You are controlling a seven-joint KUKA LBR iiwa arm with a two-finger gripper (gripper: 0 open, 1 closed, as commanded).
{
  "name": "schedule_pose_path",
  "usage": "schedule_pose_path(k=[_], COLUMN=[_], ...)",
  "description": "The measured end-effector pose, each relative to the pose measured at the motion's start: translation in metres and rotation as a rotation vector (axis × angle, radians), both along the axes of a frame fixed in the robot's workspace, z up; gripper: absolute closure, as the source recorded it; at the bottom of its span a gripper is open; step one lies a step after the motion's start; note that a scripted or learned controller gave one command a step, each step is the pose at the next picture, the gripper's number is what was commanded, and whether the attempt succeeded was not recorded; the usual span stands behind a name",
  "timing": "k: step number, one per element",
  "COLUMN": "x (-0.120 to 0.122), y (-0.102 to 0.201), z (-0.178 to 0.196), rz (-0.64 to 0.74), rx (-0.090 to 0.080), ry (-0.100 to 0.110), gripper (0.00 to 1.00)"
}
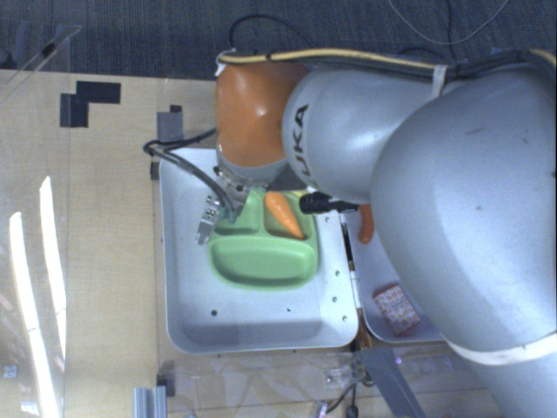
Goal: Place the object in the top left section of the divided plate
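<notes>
A green divided plate (261, 273) lies in the left white bin (187, 307). An orange carrot (283, 214) rests in the plate's top right section. My gripper (211, 218) hangs at the plate's top left corner, over the left rim of the top left section. The wrist and its orange band hide most of that section. I see nothing held in the gripper.
The big grey arm covers most of the right bin (383, 329). There a red and white packet (393, 307) lies near the front, and an orange object (366, 223) peeks out beside the arm. Cables run from the wrist toward the left bin's back corner.
</notes>
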State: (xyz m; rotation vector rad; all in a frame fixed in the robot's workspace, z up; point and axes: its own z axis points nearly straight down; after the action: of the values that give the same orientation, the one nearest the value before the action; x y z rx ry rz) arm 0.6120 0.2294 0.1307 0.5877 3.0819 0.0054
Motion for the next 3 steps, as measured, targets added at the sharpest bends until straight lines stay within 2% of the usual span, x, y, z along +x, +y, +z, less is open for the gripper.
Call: schedule_pose_path(k=[1,2,3], x=[-0.008,0.049,0.051], y=[-0.043,0.006,0.006], z=[0.108,0.177,0.189], rz=[0.139,0.004,0.006], rx=[0.000,0.002,0.005], ry=[-0.005,-0.005,-0.014], gripper=[0.00,0.00,1.00])
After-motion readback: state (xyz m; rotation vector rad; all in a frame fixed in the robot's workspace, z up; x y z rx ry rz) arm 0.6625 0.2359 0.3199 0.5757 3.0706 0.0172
